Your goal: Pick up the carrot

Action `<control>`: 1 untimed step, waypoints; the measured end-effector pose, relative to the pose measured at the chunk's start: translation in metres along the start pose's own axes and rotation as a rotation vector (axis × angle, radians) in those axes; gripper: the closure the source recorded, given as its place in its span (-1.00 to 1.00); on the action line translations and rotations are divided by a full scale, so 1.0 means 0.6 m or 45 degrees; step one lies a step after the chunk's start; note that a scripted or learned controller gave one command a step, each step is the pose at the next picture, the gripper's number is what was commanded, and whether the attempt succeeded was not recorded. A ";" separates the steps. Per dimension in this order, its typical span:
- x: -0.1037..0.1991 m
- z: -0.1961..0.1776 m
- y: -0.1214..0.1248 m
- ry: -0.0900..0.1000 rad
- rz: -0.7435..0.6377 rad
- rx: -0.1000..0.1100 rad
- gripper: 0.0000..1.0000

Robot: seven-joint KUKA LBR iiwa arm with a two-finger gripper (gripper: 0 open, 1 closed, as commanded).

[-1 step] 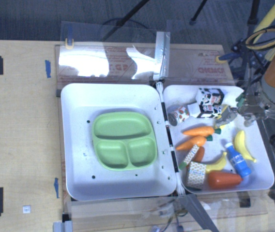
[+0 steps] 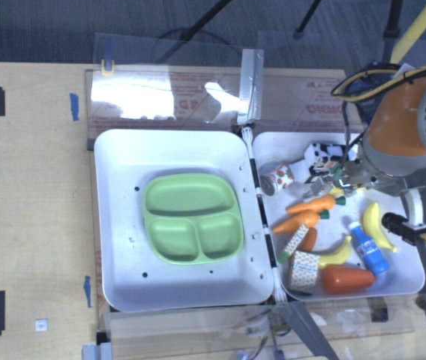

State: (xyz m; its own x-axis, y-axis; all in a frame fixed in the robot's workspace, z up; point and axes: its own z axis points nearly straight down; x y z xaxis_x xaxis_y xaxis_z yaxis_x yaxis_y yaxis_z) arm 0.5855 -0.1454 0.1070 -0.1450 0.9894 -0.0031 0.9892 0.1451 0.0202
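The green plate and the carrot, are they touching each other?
Apart. The camera view shows the green plate in the left bin and the carrot in the right bin, with the bins' walls between them.

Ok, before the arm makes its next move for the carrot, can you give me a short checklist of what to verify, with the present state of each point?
1. Carrot in view in the right bin: ok.
2. Gripper near the carrot: ok, it is just above and right of the carrot's right end.
3. Carrot between the fingers: not ok, it lies in the bin, apart from the gripper.
4. Room around the carrot: not ok, a second orange piece lies against it.
5. Finger opening: cannot tell, too small and cluttered.
6. Green divided plate in the left bin out of the way: ok.
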 end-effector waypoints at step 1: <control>-0.004 -0.014 -0.001 -0.003 0.004 0.002 1.00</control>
State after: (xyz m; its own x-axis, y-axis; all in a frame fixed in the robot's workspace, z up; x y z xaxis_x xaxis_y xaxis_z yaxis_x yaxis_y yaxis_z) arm 0.5848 -0.1479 0.1155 -0.1415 0.9899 -0.0053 0.9897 0.1416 0.0189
